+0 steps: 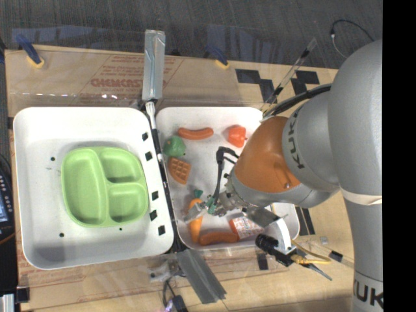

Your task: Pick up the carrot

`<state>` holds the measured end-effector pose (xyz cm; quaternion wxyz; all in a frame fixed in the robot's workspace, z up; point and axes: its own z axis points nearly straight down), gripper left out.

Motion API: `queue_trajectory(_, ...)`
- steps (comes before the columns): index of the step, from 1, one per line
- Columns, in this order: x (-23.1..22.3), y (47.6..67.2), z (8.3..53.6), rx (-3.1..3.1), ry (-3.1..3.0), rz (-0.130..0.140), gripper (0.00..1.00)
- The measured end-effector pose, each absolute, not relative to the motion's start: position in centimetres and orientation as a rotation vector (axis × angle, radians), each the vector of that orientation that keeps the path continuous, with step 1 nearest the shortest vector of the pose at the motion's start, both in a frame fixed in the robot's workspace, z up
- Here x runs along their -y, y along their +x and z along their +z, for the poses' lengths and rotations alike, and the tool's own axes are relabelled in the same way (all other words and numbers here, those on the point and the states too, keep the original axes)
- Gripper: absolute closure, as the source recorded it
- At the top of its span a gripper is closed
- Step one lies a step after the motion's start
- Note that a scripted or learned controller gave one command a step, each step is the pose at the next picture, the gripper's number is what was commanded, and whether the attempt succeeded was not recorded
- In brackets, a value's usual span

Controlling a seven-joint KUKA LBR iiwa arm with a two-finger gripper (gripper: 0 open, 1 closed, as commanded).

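Your arm [312, 155] looms over the right bin [208, 117], fingers [209, 205] down beside the carrot [195, 217] near the bin's front-left corner. Can't tell whether they're spread or pinching. Green tray [104, 186] sits in the left bin [39, 129].

Two bins are sitting side by side on the bench: the left bin [26, 174] is holding a divided plate [104, 186] near its middle. The right bin [195, 114] is holding a sausage [195, 133] and a pepper [236, 134] along its far side, with a waffle [180, 169] just below a leafy vegetable [173, 147] by its left wall. The carrot [194, 225] is lying near the front left corner, beside another sausage [218, 238], and the gripper [213, 204] is hanging just above and right of the carrot.
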<state>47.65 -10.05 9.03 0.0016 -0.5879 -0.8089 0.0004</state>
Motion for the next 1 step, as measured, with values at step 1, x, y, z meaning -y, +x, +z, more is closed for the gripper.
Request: queue_trajectory(1, 7.31, 50.67, 19.12, 2.487, -1.92, -0.001, 0.0)
